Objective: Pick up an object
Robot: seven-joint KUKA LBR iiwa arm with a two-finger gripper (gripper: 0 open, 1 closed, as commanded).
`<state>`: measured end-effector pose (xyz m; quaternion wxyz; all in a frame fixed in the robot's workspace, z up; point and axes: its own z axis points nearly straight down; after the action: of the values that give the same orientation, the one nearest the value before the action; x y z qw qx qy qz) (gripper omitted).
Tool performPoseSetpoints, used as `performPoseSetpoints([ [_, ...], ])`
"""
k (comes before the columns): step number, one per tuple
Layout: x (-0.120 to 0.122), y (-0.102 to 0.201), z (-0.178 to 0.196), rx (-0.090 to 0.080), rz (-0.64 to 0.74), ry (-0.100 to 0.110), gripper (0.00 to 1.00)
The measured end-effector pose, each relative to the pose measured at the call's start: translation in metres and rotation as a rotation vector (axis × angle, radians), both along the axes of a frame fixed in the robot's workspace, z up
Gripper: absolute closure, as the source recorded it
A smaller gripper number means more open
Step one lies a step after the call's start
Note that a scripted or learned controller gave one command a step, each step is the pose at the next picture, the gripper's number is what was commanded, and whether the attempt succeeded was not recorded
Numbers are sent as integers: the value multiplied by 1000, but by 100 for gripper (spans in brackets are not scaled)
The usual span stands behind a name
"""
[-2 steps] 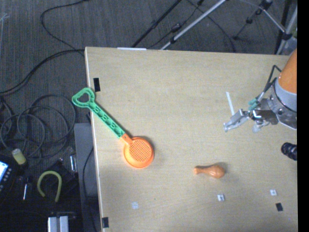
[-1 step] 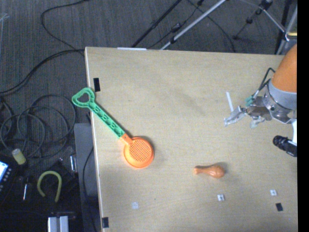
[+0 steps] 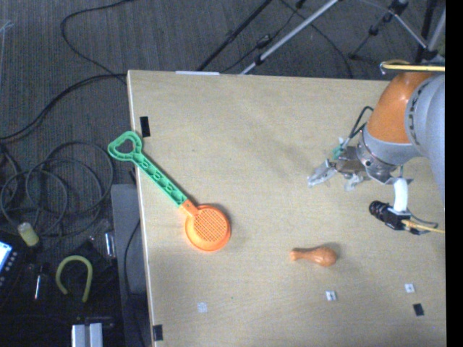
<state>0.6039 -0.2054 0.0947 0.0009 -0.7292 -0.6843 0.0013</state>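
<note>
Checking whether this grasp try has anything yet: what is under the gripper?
Under the gripper lies bare bench surface. The orange drumstick-shaped toy and the green-handled strainer lie apart from it. The bench beneath the wrist is covered.

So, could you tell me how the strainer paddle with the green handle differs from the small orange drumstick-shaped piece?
The paddle is much longer than the drumstick piece. The paddle is two-coloured, with a green handle and an orange mesh head; the drumstick is plain orange. The paddle lies diagonally, the drumstick roughly level. Both lie flat on the bench, apart from the gripper.
</note>
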Motion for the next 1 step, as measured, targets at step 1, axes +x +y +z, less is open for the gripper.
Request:
performPoseSetpoints([
  [1, 59, 4, -11, -2, -2, -2, 0],
])
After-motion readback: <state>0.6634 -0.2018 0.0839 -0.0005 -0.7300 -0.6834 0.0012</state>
